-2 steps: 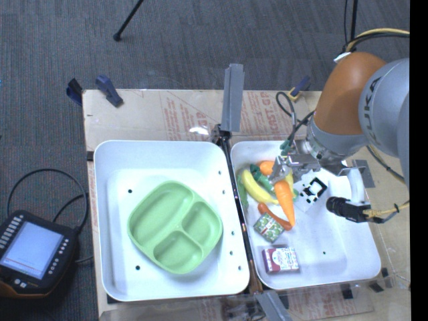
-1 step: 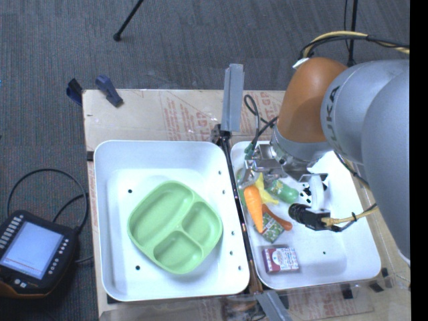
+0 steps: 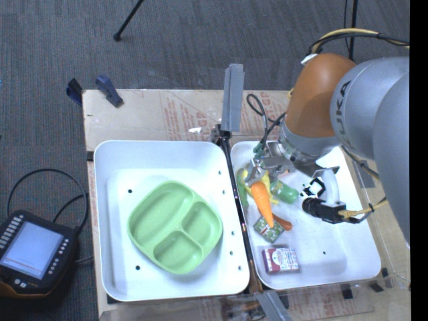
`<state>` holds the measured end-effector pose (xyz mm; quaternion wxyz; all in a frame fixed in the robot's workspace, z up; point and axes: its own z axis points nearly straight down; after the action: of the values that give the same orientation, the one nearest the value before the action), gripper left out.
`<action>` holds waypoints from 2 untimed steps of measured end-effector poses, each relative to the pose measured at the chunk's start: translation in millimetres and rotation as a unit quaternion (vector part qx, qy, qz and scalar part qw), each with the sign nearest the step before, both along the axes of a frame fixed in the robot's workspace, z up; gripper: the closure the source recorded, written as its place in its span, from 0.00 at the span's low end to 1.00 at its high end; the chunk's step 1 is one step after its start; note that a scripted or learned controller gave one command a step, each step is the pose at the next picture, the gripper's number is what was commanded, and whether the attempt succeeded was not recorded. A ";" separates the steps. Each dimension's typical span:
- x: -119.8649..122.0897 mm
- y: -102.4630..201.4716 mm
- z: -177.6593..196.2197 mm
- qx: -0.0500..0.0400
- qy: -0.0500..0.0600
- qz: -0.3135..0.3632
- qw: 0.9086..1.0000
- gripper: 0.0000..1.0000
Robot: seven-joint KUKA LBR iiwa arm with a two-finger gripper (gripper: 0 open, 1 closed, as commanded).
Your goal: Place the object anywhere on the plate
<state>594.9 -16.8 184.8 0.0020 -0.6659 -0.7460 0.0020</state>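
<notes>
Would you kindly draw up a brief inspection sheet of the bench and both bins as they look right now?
Surface: two white bins side by side, left bin, right bin.
Job's things: green divided plate in the left bin, nothing on it; carrot in the right bin.
Clutter: small green packet and red box near the carrot.
Grippers: gripper low over the right bin's upper left, above the carrot's end.
Cables: black cable looping by the wrist.
Surroundings: handheld pendant on the carpet at left.
</notes>
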 end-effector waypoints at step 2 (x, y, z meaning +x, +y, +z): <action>-62.7 40.6 3.8 0.000 0.001 -0.060 0.998 1.00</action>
<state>532.2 23.8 188.6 0.0027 -0.7091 -0.7051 0.0026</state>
